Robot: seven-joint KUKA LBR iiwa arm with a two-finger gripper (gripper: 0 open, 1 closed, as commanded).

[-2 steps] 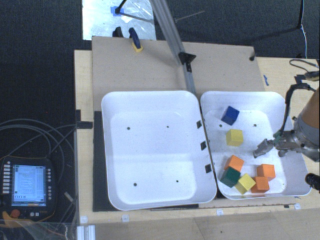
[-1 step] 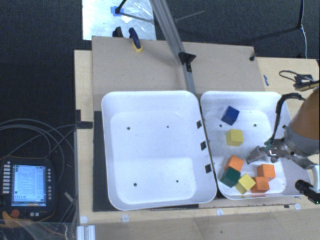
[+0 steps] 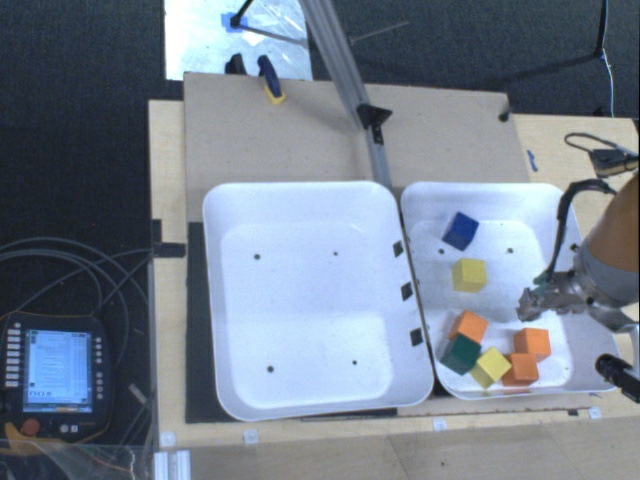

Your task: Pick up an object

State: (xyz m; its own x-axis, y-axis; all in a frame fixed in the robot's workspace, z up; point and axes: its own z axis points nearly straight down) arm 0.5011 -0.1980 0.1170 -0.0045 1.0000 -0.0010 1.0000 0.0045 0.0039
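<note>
Two white bins sit side by side; the right bin (image 3: 430,218) holds several blocks — blue, yellow, orange, green. At the frame's right edge, the gripper (image 3: 532,306) is poised just above an orange block (image 3: 531,343). Nothing is seen held; an approach is judged underway — a descent is needed next.
</note>
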